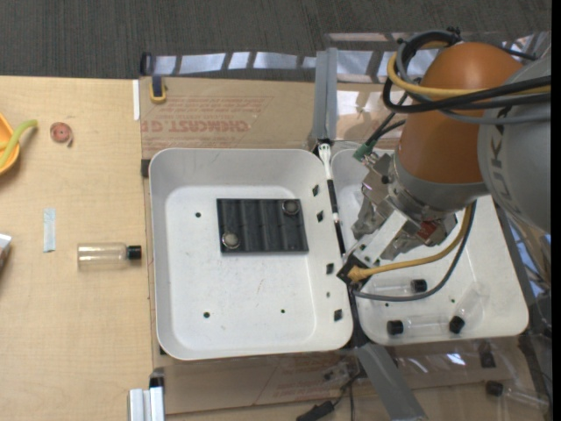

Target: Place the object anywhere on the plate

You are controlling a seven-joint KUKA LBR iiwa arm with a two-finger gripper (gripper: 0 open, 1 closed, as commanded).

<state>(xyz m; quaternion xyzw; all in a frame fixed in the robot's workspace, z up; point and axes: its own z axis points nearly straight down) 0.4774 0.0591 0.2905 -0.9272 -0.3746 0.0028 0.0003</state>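
Observation:
A dark ridged plate (263,226) lies flat in the left white bin (175,305), with two small round metal studs on it, one at its near left and one at its far right. My gripper (379,233) hangs over the left side of the right bin (500,318), low under the orange-banded wrist, which hides its tips. Near the front of the right bin lie see-through plastic pieces (428,324) with small black caps (419,285). Nothing shows between the gripper and the plate.
On the wooden bench left of the bins lie a clear bottle with a black cap (105,253), a small grey strip (49,231), a red disc (60,132) and an orange bowl (5,146). A ridge with clips (333,209) divides the bins.

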